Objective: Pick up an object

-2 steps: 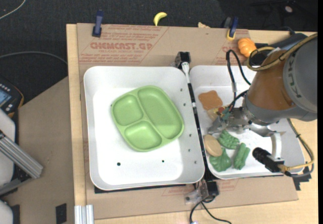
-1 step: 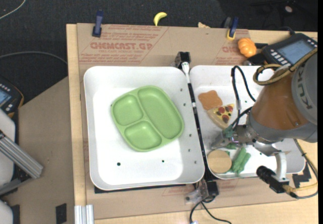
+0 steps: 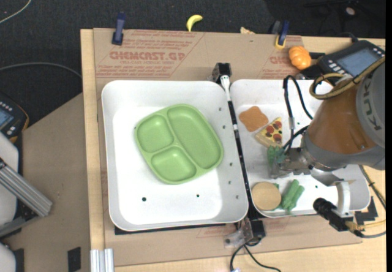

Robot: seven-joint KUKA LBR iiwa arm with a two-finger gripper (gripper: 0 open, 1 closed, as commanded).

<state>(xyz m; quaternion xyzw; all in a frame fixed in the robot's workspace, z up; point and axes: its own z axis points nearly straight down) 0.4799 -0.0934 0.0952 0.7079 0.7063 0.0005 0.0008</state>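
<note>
Gripper (image 3: 277,162) sits low in the right bin (image 3: 245,90), around the middle of it; can't tell its state, wrist body covers most of it. Something small and green (image 3: 274,155) sits right at the tip, can't tell if it's grasped or just touching. Arm (image 3: 343,124) comes in from the right, orange band facing the camera, wrist bent down into the bin, cables looping over it. Arm hides the bin's right half.

Right bin contents: brown toast-like piece (image 3: 253,118) near the top, pizza slice (image 3: 271,133) just below it, both close to the gripper. Round tan disc (image 3: 266,195) at the bottom edge, green pod (image 3: 291,195) just beside it.

Left bin (image 3: 116,142) holds a green divided plate (image 3: 177,143), tilted, roughly centered.

Outside the bins: orange fruit (image 3: 299,56) and banana (image 3: 194,21) by the back edge.
</note>
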